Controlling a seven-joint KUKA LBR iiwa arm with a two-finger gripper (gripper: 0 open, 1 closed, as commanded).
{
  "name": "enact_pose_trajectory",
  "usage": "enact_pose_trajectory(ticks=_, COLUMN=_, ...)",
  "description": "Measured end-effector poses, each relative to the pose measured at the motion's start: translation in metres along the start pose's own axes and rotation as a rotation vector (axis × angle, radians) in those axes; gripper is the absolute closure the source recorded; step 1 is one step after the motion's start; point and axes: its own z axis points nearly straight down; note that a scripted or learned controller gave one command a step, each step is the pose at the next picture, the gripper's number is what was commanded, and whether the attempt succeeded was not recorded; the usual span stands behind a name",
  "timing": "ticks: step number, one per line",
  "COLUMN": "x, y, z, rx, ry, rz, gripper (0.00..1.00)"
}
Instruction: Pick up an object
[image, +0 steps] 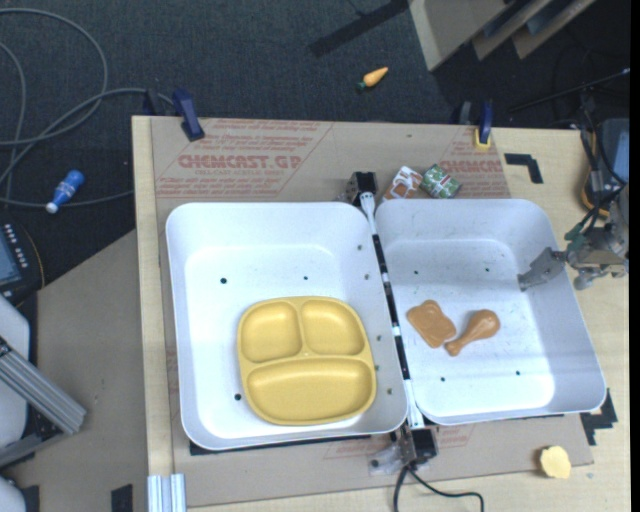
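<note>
Your end effector (545, 268) sits at the right edge of the right-hand shallow white bin (530, 225), low over the rim; whether it is parted or together you cannot tell from this angle. Nothing is seen in its grip. The nearest candidate — a brown plastic toy drumstick (472, 331) — lies on the floor of that bin, touching a flat tan toy piece (430, 323), both well apart from the tool. The left-hand white bin (200, 240) holds a yellow divided plastic plate (305, 360). You are at the approach step, I judge; next you need to move left over the drumstick and descend.
</note>
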Motion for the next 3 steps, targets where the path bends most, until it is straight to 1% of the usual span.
enact_pose_trajectory(ticks=1, x=0.077, y=0.012, z=0.060, rx=0.007, ry=0.007, rz=-0.008, gripper=0.00)
enact_pose_trajectory(ticks=2, x=0.091, y=0.006, z=0.116, rx=0.004, ry=0.003, rz=-0.001, gripper=0.00)
enact_pose_trajectory(ticks=3, x=0.068, y=0.133, z=0.072, rx=-0.016, ry=-0.005, rz=-0.005, gripper=0.00)
